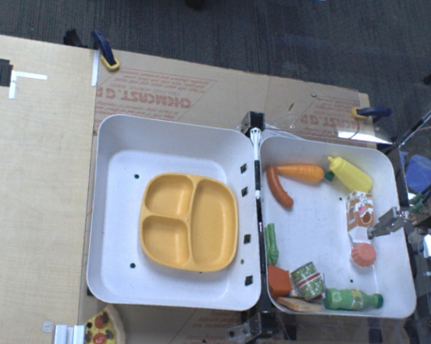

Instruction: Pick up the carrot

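The carrot [300, 172] is orange with a green stub at its right end. It lies flat near the back of the right bin [314, 227], between a red sausage [280, 189] and a yellow bottle [349, 174]. My gripper [386, 224] is small and dark at the bin's right rim, low over the wall. It is well to the right of the carrot and in front of it, apart from it, with a white and orange packet [359, 211] just to its left.
The right bin also holds a pink disc [363, 255], a green bottle [352, 300], a green pod [270, 244], an orange block [279, 279] and a green-red box [308, 280]. A yellow divided plate [191, 221] sits in the left bin [110, 193]. A toy pizza slice [103, 329] lies on the bench.
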`<state>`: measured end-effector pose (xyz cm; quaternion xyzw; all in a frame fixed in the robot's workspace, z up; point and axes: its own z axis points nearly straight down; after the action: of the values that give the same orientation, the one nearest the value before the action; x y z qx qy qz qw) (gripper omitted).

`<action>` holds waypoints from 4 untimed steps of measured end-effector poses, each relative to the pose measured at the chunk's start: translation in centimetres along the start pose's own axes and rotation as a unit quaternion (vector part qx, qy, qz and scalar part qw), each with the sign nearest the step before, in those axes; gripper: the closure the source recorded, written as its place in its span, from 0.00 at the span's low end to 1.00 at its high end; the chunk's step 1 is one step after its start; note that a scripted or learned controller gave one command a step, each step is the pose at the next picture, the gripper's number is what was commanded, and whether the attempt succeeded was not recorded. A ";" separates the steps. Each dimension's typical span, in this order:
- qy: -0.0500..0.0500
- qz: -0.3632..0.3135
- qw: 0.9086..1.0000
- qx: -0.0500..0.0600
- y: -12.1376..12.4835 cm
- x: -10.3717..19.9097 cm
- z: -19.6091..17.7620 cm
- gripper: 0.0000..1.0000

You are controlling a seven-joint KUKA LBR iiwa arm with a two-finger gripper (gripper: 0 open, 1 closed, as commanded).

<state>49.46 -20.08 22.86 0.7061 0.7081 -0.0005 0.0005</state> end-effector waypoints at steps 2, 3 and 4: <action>0.000 -0.097 0.995 -0.001 4.1 20.2 3.7 0.00; 0.000 -0.170 0.985 0.000 4.0 12.3 3.7 0.00; 0.000 -0.142 0.990 0.000 11.5 9.6 12.0 0.00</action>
<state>60.89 -10.42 10.89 0.5983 0.8013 -0.0010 0.0003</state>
